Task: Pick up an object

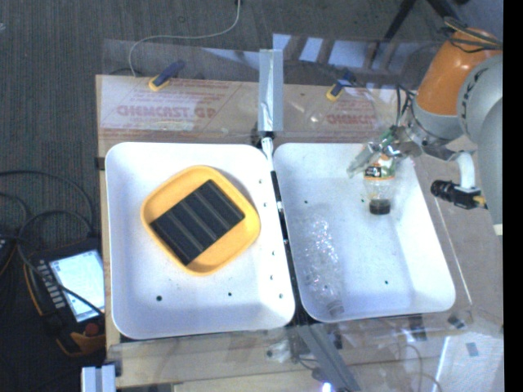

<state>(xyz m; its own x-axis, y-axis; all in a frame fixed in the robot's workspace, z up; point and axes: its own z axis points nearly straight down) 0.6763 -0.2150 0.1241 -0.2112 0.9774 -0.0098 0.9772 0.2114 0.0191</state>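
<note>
Camera view: "CHEMCAST" on clear sheets [167, 111] behind bins [131, 300].

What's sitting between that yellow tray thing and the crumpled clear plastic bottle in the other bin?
In the camera view, just the two bins' raised white rims, meeting at, lie between the yellow tray and the clear bottle. Bare white bin floor lies on either side of them.

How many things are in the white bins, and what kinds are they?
Yellow tray with a black ribbed middle, in the left bin: 1
Clear plastic bottle, lying in the right bin: 1
Small bottle with a dark cap, under the pincer: 1
Total: 3
</note>
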